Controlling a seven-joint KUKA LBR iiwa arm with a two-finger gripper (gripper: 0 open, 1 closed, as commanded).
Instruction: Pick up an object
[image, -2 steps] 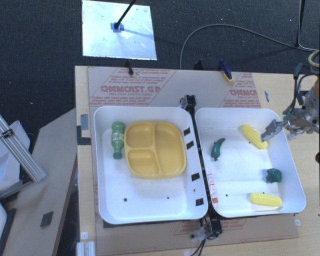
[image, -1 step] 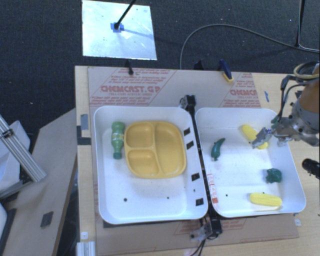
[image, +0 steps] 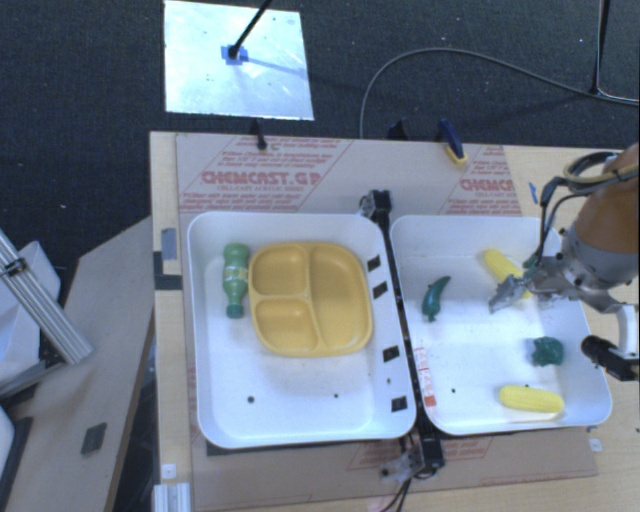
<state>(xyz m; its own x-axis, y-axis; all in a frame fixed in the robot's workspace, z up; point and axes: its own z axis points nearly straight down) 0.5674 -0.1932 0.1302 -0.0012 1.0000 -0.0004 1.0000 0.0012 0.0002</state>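
A wooden table (image: 300, 165) seen from above at a slant carries two shallow white bins side by side on a clear sheet printed with red lettering.

The left bin (image: 215, 400) holds a yellow divided plate (image: 308, 298) with three compartments, lying flat near the bin's middle. Just beside the plate's left edge lies a small green bottle (image: 235, 280), on its side, with its cap end toward the far wall.

The right bin (image: 470, 395) holds four small toy foods, well apart from one another. A dark green pepper (image: 435, 297) lies near the bin's left side. A yellow corn cob (image: 499, 265) lies toward the far wall. A dark green leafy piece (image: 547, 350), perhaps broccoli, sits near the right wall. A yellow banana-like piece (image: 531, 399) lies near the front wall.

The grey arm (image: 605, 235), with its orange band, reaches in from the right over the right bin. Its hand (image: 505, 294) points left and hangs low above the bin floor, just beside the near end of the corn cob and between the corn cob and the leafy piece. The two fingers look slightly apart, and nothing is seen between them. Whether a fingertip touches the corn cob cannot be told.
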